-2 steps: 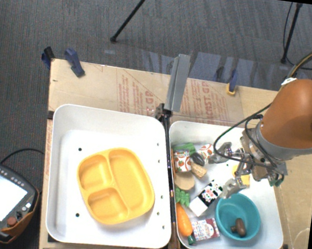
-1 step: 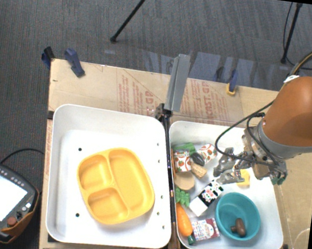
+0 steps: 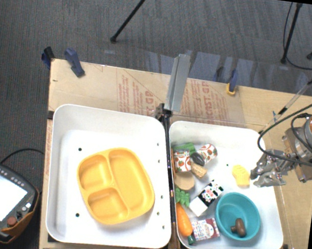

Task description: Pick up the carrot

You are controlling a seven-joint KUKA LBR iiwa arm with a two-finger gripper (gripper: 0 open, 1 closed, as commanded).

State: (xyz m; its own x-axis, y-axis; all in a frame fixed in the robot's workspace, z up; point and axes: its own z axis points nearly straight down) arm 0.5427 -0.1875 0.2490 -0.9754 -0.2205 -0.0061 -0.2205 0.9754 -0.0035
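The small orange carrot with a green top point(image 3: 183, 219) lies at the lower left of the right white bin point(image 3: 250, 141). The gripper point(image 3: 265, 178) hovers well apart at the bin's right edge; whether its fingers are spread or pressed together, I cannot tell.

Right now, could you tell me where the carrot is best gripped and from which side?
Probably across the orange body of the carrot, near its middle, coming from above. It lies flat along the right bin's left wall, green top pointing up the view, with a red carton close on its right, so sideways room looks tight.
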